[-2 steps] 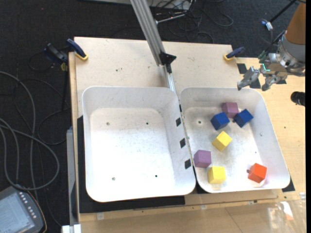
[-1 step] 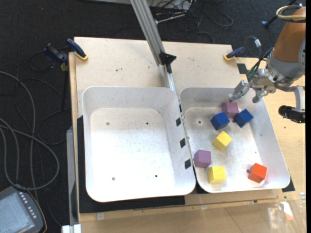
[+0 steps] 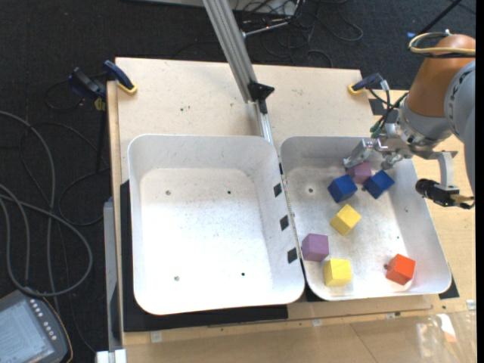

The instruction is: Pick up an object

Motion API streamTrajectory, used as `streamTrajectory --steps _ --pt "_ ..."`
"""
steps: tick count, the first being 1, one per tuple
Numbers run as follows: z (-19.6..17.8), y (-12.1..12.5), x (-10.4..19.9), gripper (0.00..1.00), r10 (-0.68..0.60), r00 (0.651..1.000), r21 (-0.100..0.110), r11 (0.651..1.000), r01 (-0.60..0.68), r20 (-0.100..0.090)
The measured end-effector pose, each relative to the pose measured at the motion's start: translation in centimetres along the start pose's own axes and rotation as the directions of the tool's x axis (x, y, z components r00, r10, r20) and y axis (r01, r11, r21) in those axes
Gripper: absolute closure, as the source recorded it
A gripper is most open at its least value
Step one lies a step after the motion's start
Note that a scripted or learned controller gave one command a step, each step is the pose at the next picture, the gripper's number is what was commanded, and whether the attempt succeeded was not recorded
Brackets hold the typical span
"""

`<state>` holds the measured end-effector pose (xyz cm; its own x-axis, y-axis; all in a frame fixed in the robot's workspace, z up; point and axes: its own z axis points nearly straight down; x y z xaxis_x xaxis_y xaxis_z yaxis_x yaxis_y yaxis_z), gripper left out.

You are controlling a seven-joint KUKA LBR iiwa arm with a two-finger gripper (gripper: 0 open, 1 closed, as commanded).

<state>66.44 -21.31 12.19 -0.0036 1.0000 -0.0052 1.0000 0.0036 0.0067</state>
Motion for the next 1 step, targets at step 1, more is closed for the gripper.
streamTrajectory --steps 1 --pt "2.75 0.02 0.12 0.00 0.000 1.000 0.007 1.000 0.000 -0.004"
